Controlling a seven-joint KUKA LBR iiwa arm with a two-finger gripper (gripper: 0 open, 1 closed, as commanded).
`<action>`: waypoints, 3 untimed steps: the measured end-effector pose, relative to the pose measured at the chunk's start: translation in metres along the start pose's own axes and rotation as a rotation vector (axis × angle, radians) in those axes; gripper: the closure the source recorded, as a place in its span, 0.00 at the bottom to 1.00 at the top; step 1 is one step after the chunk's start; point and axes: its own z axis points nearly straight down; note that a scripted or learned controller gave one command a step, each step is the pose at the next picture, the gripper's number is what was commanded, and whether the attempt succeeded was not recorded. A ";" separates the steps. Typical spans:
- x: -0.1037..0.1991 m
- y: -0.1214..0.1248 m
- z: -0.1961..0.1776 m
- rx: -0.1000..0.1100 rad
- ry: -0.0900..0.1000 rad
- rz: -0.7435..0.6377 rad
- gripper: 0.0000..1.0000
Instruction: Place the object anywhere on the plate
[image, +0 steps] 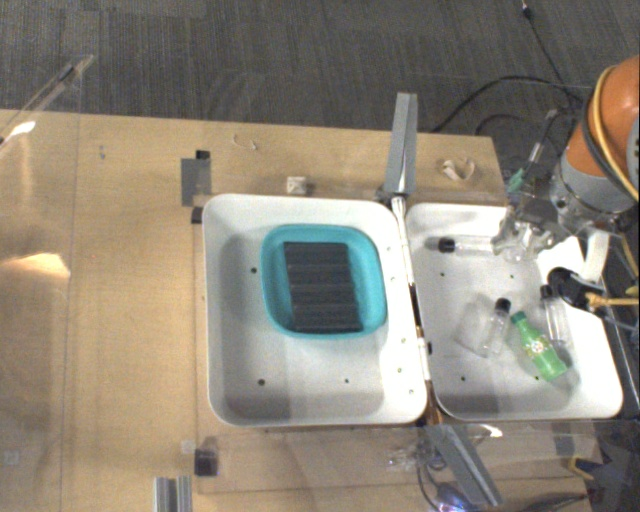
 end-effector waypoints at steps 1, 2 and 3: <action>0.000 0.000 0.000 0.000 0.000 0.000 0.00; 0.015 -0.034 -0.149 -0.004 0.001 0.195 0.00; 0.003 -0.076 -0.106 0.001 0.000 0.329 0.00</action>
